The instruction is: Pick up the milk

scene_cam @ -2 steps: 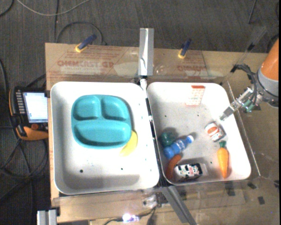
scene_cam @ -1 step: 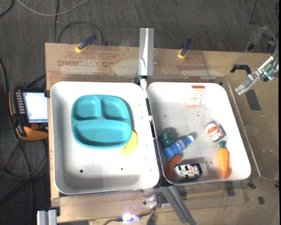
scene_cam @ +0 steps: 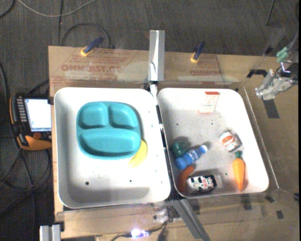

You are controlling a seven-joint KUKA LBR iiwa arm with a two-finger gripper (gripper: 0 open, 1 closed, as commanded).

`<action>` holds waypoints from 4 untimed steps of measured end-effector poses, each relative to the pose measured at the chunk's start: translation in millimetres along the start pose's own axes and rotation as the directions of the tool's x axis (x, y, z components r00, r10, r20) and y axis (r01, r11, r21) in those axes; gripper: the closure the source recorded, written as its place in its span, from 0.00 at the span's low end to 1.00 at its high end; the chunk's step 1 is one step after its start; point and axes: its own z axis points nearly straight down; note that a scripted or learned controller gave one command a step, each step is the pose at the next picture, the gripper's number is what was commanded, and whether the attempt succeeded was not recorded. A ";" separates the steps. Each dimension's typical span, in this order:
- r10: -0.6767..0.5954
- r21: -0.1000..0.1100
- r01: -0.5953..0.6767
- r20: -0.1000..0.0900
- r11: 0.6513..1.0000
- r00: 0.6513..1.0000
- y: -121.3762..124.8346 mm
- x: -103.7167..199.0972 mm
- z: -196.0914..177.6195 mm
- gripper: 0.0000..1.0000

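Crowding the milk (scene_cam: 201,183): hotdog (scene_cam: 183,176), blue bottle (scene_cam: 191,156).

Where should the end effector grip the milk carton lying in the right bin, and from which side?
Probably from straight above, closing across the short width of the milk carton. It lies flat, long axis left-right, near the front wall of the right bin, an orange item touching its left end.

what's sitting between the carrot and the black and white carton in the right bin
Bare white bin floor. The camera view shows nothing between the carrot and the black and white carton; they lie apart.
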 end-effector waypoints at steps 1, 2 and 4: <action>0.246 0.004 -0.246 -0.001 0.969 0.969 -47.5 20.1 45.9 1.00; 0.570 0.004 -0.570 0.001 0.821 0.822 -59.6 15.5 55.6 1.00; 0.816 0.001 -0.816 0.002 0.579 0.579 -50.6 16.1 -1.6 1.00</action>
